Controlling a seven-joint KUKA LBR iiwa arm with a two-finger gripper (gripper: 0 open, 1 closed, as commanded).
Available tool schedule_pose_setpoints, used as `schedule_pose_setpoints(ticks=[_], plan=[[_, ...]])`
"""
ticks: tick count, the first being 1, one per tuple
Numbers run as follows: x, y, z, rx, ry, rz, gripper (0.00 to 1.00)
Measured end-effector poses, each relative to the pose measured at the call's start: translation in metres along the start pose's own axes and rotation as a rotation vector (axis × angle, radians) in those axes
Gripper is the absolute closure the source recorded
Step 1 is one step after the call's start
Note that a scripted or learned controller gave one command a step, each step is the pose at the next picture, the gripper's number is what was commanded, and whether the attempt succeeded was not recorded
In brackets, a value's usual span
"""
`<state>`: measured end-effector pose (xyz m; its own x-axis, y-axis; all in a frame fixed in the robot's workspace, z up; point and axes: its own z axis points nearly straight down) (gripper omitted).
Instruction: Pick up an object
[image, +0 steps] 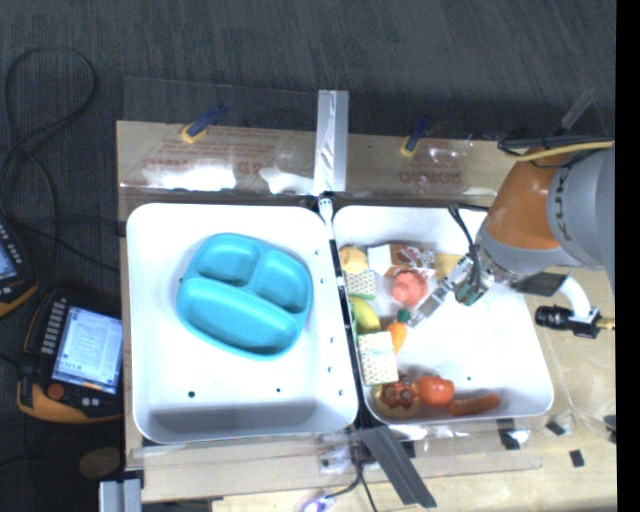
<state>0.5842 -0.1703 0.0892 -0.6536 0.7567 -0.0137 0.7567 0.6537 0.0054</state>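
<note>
My gripper (432, 300) hangs low in the right bin (520, 340), near its middle, reaching in from the upper right. Its tip sits just right of a pink toy food (407, 287) and just above a small orange piece (398, 335). Nothing can be made out held in it. Along the bin's left side lie a yellow-green banana-like piece (366, 316), a white and green packet (377, 357) and a yellow item (352, 258). At the front lie a red tomato (436, 388), a brown item (398, 396) and a red sausage (476, 403).
The left bin (160, 390) holds a blue divided plate (245, 292). A metal divider rail (340, 320) runs between the bins. The grey and orange arm (545, 215) covers the right bin's back right corner. A handheld pendant (75, 355) lies left of the bench.
</note>
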Motion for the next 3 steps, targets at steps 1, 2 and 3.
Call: schedule_pose_setpoints(ticks=[1, 2, 3], plan=[[-0.015, 0.051, 0.003, 0.029, 0.024, 0.289, 0.0], [-0.013, 0.048, -0.003, 0.048, 0.033, 0.286, 1.0], [0.04, 0.055, -0.123, 0.011, 0.011, 0.156, 1.0]])
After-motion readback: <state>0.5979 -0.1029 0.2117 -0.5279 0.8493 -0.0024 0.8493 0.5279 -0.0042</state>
